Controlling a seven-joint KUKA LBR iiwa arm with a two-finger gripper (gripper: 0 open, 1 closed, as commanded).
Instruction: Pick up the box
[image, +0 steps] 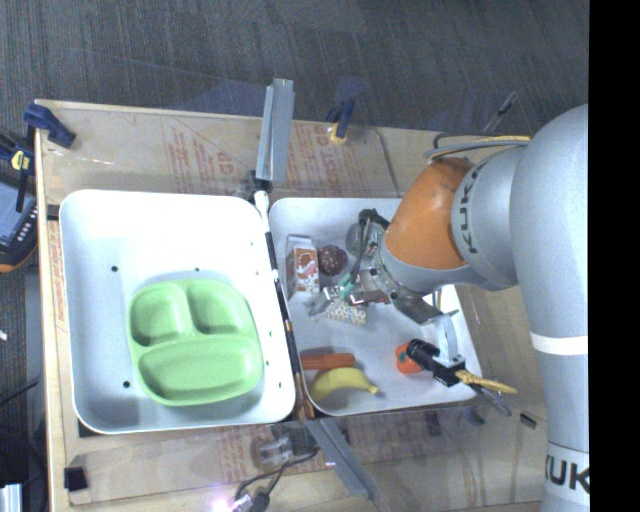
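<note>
I see the end effector (345, 293) low in the right bin (455, 385), near the box (303, 267); its grip state I cannot tell.

Floor (150, 50): dark grey carpet with fine ribbing, seen past the bench's far and left edges; bench top (180, 155): pale plywood with faint red print, evenly lit, no hard shadows; blue clamps (48, 122) at far-left corner and far edge; grey metal bar (272, 130) upright at far edge; cables (255, 490) at near edge.
</note>
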